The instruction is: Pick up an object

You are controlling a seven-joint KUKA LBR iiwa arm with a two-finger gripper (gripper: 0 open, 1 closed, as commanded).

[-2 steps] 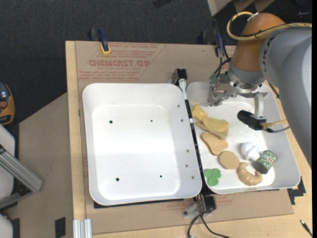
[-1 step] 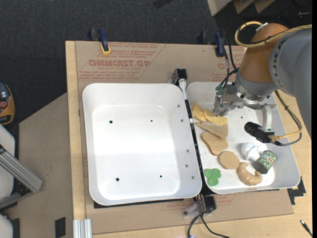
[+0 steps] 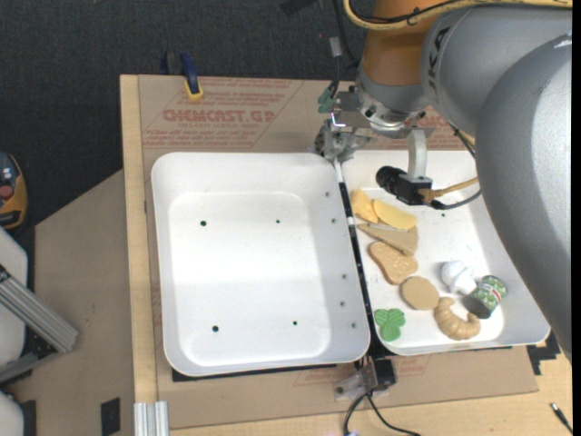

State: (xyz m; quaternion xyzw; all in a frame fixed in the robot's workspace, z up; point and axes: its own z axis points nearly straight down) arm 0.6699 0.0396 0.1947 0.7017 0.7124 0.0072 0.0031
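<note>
A brown board [image 3: 245, 107] printed with red lettering tops the bench, a blue-and-yellow clamp [image 3: 190, 74] gripping its far edge, dark carpet [image 3: 136, 25] spreading beyond and left, with a silver aluminium rail [image 3: 36, 312] angled at lower left.

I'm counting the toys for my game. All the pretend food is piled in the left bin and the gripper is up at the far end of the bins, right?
Not quite. The camera view shows the pretend food in the right bin, not the left bin. The gripper is indeed at the far end.
</note>
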